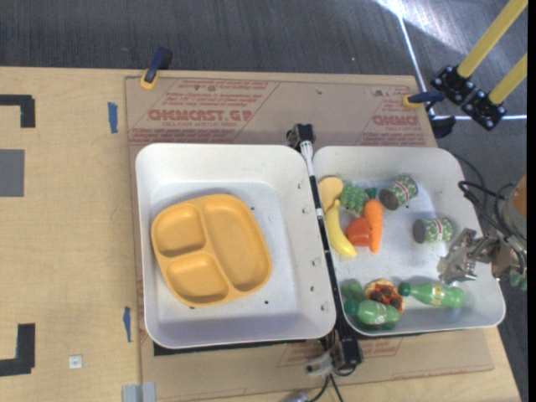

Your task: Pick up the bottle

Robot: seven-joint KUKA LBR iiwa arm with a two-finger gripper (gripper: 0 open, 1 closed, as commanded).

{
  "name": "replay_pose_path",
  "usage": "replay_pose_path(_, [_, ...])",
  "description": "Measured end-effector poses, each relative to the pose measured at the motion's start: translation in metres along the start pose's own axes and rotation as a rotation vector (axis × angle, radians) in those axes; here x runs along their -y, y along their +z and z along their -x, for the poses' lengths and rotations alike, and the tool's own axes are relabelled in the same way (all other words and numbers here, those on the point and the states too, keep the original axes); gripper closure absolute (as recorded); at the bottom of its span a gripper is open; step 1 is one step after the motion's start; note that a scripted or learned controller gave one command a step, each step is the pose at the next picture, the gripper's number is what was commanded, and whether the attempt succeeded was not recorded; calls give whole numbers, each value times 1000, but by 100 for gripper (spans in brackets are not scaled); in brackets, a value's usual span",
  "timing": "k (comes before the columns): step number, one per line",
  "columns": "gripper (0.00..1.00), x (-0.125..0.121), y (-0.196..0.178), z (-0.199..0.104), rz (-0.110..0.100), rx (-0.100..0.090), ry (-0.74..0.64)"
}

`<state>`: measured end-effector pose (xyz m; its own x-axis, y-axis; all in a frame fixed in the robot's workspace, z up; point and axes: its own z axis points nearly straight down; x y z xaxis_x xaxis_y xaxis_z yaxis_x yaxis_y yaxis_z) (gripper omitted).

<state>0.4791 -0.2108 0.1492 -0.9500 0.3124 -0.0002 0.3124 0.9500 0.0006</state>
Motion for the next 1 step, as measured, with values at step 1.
replay_pose_path(1, [0, 0, -1, 1, 0, 3, -1])
